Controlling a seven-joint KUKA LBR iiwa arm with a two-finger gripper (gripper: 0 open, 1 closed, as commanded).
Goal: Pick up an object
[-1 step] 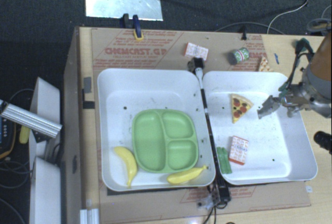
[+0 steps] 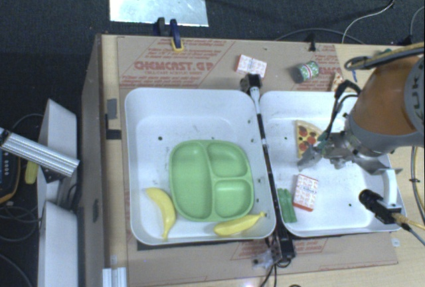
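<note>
In the right bin (image 2: 339, 216) lie a pizza slice (image 2: 306, 133) near the back left, a small red-and-white box (image 2: 306, 191) further forward, and a green bar (image 2: 286, 204) against the left wall. My gripper (image 2: 309, 155) hangs low over this bin, just below the pizza slice's near tip and above the box. I see nothing held in it. The grey and orange arm (image 2: 388, 103) reaches in from the right.
The left bin (image 2: 149, 113) holds a green divided plate (image 2: 211, 179) with one banana (image 2: 163, 210) at its front left and another (image 2: 239, 224) along its front edge. Behind the bins lie a small green can (image 2: 307, 71) and a red-and-white packet (image 2: 251, 66).
</note>
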